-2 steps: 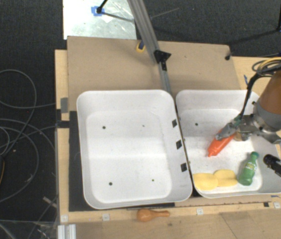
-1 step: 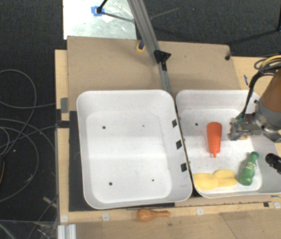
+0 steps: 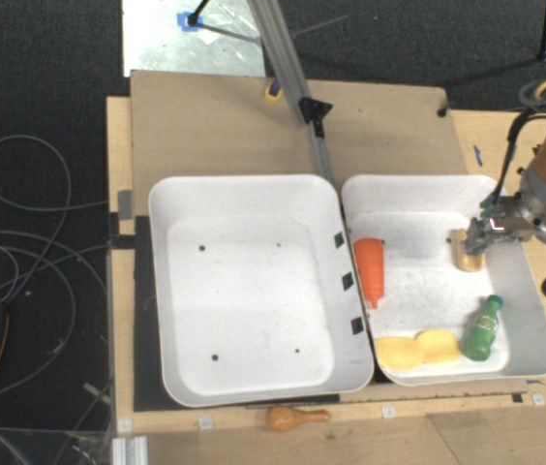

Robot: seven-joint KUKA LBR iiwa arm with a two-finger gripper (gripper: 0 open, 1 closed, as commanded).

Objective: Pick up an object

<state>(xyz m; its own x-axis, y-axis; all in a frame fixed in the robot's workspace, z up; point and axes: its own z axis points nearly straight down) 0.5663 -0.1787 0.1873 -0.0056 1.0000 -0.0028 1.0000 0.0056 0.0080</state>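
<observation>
here the hand (image 3: 470, 250) hangs low in the right bin (image 3: 418, 211), seemingly over a small tan object (image 3: 468, 259), whether its grip is wide or narrow i cannot tell, while the orange carrot (image 3: 370, 267) and green bottle (image 3: 483, 327) lie apart.

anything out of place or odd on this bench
One thing: a small orange gourd-shaped toy lies on the bench outside both bins, just below the left bin, while the other objects sit in the right bin.
</observation>
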